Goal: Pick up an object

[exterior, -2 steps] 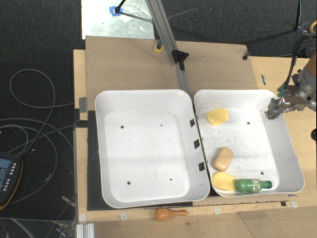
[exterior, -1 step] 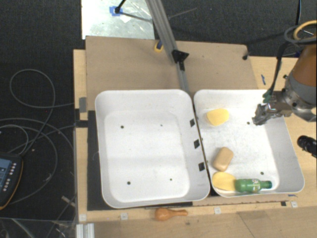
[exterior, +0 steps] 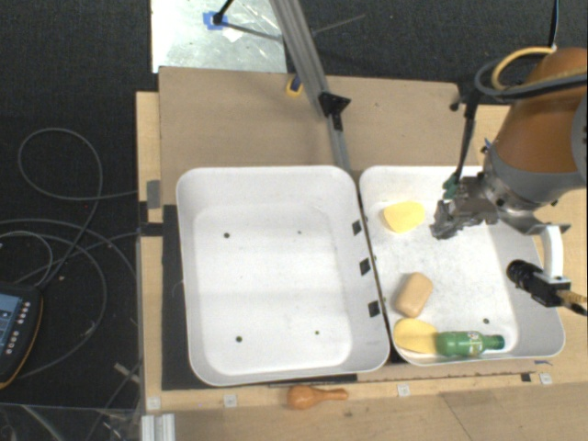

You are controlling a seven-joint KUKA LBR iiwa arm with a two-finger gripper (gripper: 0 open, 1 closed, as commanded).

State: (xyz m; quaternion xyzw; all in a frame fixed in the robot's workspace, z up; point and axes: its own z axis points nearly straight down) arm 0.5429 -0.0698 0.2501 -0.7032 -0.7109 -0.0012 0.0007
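Observation:
My gripper (exterior: pixel 445 225) hangs over the right bin (exterior: pixel 542 333), in its upper middle part. Just to its left lies a pale yellow block (exterior: pixel 403 217), close to the fingertips but apart from them. A tan rounded piece (exterior: pixel 413 294) rests lower in the same bin. Along the bin's front edge lie a yellow piece (exterior: pixel 414 335) and a green bottle (exterior: pixel 469 343) on its side. Nothing shows between the fingers.
The left bin (exterior: pixel 266 274) stands beside the right one, with black clips along their shared edge. A small orange-brown object (exterior: pixel 315 395) lies on the bench in front of the bins. A grey pole (exterior: pixel 308 58) slants across the back.

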